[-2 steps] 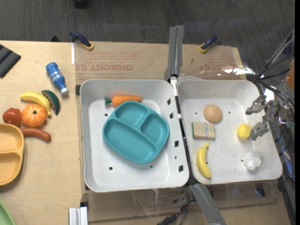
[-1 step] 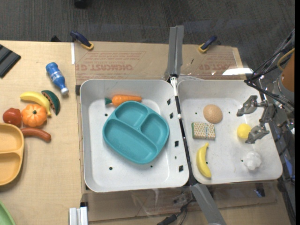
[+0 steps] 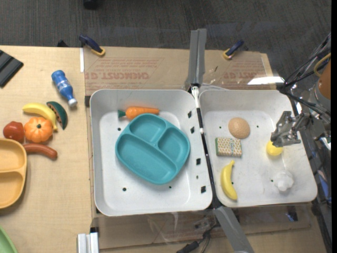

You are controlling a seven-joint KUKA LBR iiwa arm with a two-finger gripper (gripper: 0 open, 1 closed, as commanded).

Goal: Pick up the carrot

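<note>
The carrot (image 3: 138, 111), orange with a green stub at its left end, lies flat at the back of the left bin (image 3: 102, 194), touching the far rim of a teal divided plate (image 3: 152, 148). My gripper (image 3: 285, 132) hangs over the right side of the right bin (image 3: 300, 194), far from the carrot, directly above a small yellow lemon (image 3: 273, 150). Nothing of the carrot is hidden.
The right bin also holds a brown egg-shaped object (image 3: 239, 127), a speckled sponge block (image 3: 228, 147), a banana (image 3: 228, 181) and a white lump (image 3: 284, 182). Left of the bins, toy fruit (image 3: 38, 129), a blue bottle (image 3: 63, 87) and an orange tray (image 3: 10, 173) sit on the bench.
</note>
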